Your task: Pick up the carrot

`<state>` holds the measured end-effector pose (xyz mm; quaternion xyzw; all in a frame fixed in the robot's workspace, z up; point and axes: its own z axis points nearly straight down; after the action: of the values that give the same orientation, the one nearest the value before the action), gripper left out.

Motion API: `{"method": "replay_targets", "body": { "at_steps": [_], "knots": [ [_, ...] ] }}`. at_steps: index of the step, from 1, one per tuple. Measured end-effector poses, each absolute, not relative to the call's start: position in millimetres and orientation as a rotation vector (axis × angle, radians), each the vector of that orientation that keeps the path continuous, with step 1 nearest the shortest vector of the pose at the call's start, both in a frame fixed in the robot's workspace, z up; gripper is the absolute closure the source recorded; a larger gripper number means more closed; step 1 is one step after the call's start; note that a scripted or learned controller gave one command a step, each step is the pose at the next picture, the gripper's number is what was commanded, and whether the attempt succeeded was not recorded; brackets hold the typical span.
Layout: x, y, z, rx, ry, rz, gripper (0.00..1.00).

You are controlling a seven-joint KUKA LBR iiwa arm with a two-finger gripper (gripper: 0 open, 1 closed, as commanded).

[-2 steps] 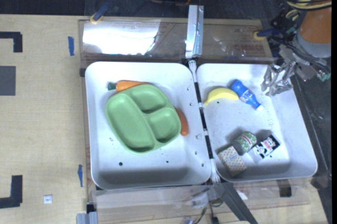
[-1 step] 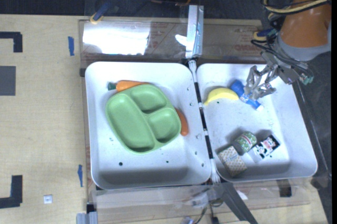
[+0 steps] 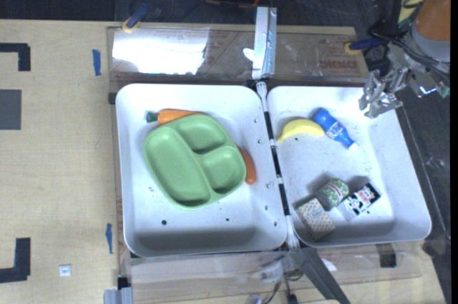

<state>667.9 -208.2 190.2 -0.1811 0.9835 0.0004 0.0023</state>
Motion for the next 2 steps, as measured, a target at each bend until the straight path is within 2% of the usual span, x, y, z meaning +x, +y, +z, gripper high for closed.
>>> {"method": "replay_targets", "body": {
  "at_steps": [1, 2],
  "knots": [
    [641.4, -188, 205, -0.652, 3.072, 0.004, 1.00],
    [652.6, -222, 146, -0.130, 3.139, 0.003, 1.00]
  ]
}}
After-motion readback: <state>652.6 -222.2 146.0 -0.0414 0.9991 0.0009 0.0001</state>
